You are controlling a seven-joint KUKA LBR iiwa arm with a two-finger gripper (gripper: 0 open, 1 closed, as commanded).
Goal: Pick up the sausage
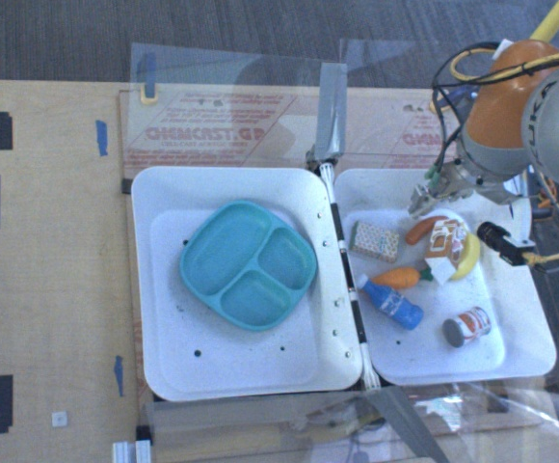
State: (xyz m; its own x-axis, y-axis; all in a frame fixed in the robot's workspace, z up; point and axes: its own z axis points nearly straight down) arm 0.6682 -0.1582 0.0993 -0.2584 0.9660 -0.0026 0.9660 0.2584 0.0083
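A small orange-red sausage (419,231) lies flat in the right-hand white bin (530,355), in the half nearer the bin's far edge and roughly midway between its left and right walls. It rests at a slant, its left end lower in the view than its right. Its right end touches, and is partly hidden by, a white-and-brown packet (443,240). A speckled block (376,242) sits just to its left.

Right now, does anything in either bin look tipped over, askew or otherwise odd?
Mostly ordinary clutter. In the right bin, the small can and the blue bottle both lie on their sides. In the left bin, the teal divided plate sits rotated, not square to the walls. Nothing looks spilled or broken.
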